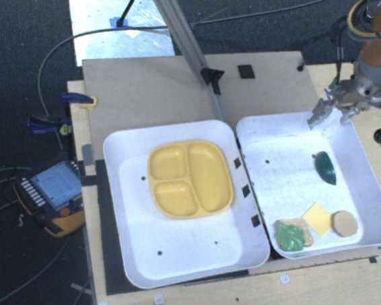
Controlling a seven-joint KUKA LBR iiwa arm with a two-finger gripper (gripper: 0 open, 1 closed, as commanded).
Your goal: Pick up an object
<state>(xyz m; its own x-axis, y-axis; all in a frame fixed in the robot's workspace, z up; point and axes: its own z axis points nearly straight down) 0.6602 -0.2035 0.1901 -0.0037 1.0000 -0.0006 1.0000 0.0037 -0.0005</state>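
Objects for picking all lie in the right bin point(364, 164), and we take the dark green piece point(325, 167) as the nearest candidate. It rests alone on the bin floor near the right wall, below our gripper point(330, 113) in the camera view and slightly to its left, its long axis running roughly up and down the picture with a small tilt. Our gripper hangs over the bin's upper right corner with its two fingers spread apart and nothing between them, touching nothing we can make out. Farther down, along the bin's near edge, a lighter green lump point(290, 235), a yellow square piece point(317, 219) and a tan round piece point(345, 223) sit close together. The left bin point(137, 255) holds a yellow divided tray point(190, 179).
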